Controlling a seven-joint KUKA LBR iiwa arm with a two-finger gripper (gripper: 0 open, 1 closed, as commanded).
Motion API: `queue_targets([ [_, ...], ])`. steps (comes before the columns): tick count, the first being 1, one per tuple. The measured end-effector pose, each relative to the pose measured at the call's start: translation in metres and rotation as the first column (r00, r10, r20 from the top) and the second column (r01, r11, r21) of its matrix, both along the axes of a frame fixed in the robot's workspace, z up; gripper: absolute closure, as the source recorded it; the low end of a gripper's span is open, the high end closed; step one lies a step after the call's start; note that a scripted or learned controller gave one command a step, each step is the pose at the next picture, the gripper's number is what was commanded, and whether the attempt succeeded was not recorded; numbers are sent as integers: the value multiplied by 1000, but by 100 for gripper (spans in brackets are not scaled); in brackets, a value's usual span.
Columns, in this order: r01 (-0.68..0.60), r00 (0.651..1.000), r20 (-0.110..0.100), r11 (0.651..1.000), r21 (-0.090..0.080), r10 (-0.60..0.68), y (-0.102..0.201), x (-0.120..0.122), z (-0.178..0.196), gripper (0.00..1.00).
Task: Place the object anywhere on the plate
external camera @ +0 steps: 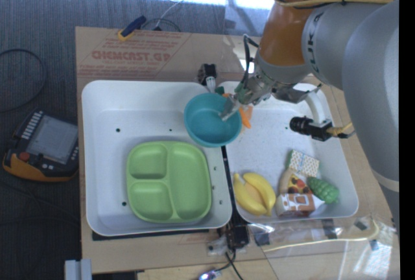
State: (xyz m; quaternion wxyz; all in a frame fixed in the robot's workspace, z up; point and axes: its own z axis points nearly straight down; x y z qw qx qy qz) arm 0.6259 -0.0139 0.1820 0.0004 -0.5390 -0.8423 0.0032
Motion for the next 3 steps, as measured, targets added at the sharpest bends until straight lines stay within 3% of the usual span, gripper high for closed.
queue_targets([
  [1,36,999,-2,999,5,-36,66,-57,0,100],
  [2,40,999,1,999,4,-40,63,-56,1,0],
  [3,39,999,0,999,3,-39,64,-56,9,100],
])
